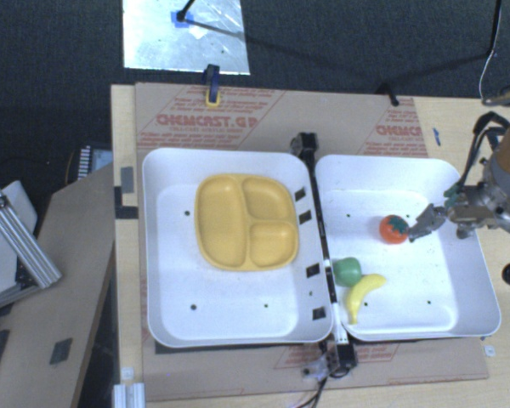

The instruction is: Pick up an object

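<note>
Bench [263, 109]: cardboard-covered, two white bins side by side.

Left bin [170, 253]: holds a yellow sectioned plate [245, 221], roughly central, nearer the far edge.

Right bin [459, 296]: three items. Banana [362, 294] near the front-left corner, long axis slanted from front-left to back-right. Green fruit [348, 269] just behind it, touching or nearly so, close to the left wall. Tomato [394, 229] in the middle of the bin, well apart from the other two.

Arm enters over the right bin's right edge. Gripper [426, 222] pointed toward the bin's centre, tip just beside the tomato on its right side. Nothing visible between the fingers; opening too small to read, cannot tell.

Judgement: tomato is the nearest candidate, lying directly left of the tip. It is round, so could roll off toward the left wall if nudged.
</note>
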`<state>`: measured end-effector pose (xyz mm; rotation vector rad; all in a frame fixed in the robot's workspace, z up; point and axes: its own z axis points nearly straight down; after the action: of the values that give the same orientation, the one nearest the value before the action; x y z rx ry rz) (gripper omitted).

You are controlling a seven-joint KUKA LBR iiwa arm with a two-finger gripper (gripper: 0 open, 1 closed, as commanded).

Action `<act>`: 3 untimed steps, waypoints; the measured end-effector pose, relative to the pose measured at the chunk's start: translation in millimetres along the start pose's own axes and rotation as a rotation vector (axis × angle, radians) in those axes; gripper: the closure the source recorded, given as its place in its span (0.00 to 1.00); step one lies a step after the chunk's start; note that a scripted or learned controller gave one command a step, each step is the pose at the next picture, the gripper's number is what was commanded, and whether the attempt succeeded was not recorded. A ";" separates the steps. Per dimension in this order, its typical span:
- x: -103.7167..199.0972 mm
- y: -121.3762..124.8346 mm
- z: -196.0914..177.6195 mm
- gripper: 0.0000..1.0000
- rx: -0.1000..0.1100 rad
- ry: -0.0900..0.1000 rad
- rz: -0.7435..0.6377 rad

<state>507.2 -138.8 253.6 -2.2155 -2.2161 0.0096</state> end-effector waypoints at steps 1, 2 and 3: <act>0.4 2.2 -5.6 0.00 -0.012 -0.002 -0.003; 2.9 8.0 55.6 0.00 -0.007 0.000 -0.001; 6.3 0.9 115.2 0.00 -0.006 0.000 -0.001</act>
<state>506.9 -132.4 138.4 -2.2178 -2.2198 0.0027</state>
